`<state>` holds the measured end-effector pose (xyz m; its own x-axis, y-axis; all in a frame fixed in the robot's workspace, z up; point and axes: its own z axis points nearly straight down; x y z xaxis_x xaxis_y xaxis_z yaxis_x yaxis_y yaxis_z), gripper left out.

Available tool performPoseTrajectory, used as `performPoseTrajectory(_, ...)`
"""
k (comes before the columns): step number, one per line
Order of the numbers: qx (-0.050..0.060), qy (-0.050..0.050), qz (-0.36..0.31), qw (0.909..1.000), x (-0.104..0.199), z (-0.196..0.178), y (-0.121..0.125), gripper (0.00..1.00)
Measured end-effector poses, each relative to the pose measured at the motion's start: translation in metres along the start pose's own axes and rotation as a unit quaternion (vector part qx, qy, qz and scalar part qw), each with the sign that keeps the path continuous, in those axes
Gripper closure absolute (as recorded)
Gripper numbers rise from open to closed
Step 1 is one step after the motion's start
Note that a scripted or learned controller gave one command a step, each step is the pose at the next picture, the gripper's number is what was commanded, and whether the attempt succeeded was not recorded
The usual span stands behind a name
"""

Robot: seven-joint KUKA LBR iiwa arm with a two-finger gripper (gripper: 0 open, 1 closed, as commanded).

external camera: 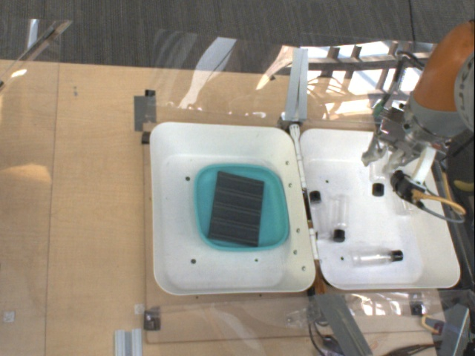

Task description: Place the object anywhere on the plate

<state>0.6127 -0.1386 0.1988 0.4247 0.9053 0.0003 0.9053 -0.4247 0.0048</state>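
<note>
Plate (pixel 276 221) is already carrying the dark ribbed block (pixel 237 208); my pincer (pixel 381 170) is hovering at 3 o'clock, grip state unclear.

Left glossy white plastic bin (pixel 172 199), mid-frame: teal rounded-square plate (pixel 277 206) carrying a dark grey ribbed rectangular block (pixel 236 208), ridges running as horizontal stripes. Right white bin (pixel 438 265): clear tubes with black caps (pixel 377 257), plus small black bits. Arm at upper right: orange band (pixel 445 65), grey wrist. Bench is light tan wood (pixel 74 199); dark grey ribbed floor across the top.
</note>
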Motion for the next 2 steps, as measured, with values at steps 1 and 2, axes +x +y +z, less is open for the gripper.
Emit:
performPoseTrajectory(1, 0.002, 0.0, -0.02, 0.9998, 0.062, 0.015, -0.049, 1.0)
performPoseTrajectory(2, 0.001, 0.001, -0.061, 0.9981, 0.119, 0.007, -0.088, 1.0)
